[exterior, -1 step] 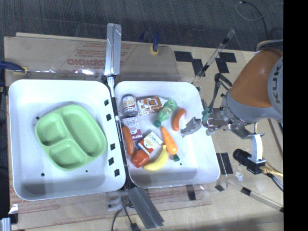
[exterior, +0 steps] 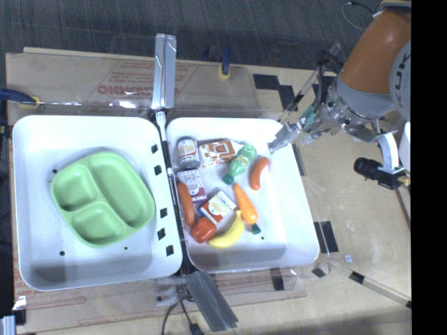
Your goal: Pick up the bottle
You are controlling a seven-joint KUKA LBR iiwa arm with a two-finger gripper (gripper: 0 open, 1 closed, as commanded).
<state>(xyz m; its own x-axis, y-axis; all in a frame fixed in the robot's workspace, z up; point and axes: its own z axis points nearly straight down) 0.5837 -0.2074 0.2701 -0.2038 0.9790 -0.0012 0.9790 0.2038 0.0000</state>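
Note:
The bottle (exterior: 239, 162) is small and green and lies tilted in the right bin (exterior: 293, 208), in its upper middle part. An orange-red sausage (exterior: 258, 172) lies just to its right and a brown packet (exterior: 216, 150) just to its left. My gripper (exterior: 281, 140) hangs over the bin's upper right rim, a little right of and above the bottle and apart from it. Nothing shows in the gripper.
The right bin also holds a can (exterior: 186, 152), a carrot (exterior: 244, 202), a banana (exterior: 228, 236), a small carton (exterior: 219, 207) and a red tomato (exterior: 202, 229), all packed close. In the left bin (exterior: 35, 257) lies a green divided plate (exterior: 103, 197).

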